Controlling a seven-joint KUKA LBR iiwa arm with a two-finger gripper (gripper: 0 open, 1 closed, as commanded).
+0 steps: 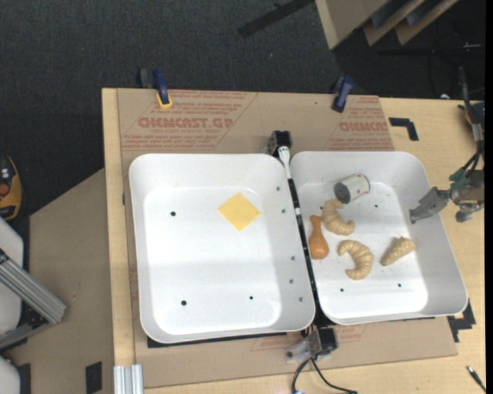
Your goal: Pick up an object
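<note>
Dark carpet (115, 38) lay behind the bench. A brown board (115, 231) carried both bins, pinned at the back by two blue clamps (161, 81).

Hard to read or cut off:
- Grey and teal hardware (451, 196) sat at the right bin's (447, 262) outer rim and ran off the frame edge. Couldn't identify it.
- Gripper width: couldn't tell from this frame.
- Pale wooden pieces (377, 19) at the top were cropped.
- An aluminium rail (31, 296) at lower left was cropped too.
- A black fitting and cable (316, 358) at the front seam between the bins were too small to make out.

Writing:
- Red print "CHEMCAST GP" (185, 121) on the board behind the left bin (139, 231).
- A second red print (362, 123) behind the right bin sat at an angle and was only partly legible; it looked like the same word.

Pickable objects:
- The left bin held one flat yellow square (239, 211), up toward the back, well apart from the walls.
- The right bin held a small pale cylinder (352, 187) lying on its side.
- Below the cylinder were two curled croissant-like pieces (337, 218) (357, 258).
- An orange drumstick-shaped item (317, 237) lay just beside the upper curl.
- A tan bread-like piece (398, 250) lay near the lower curl.
</note>
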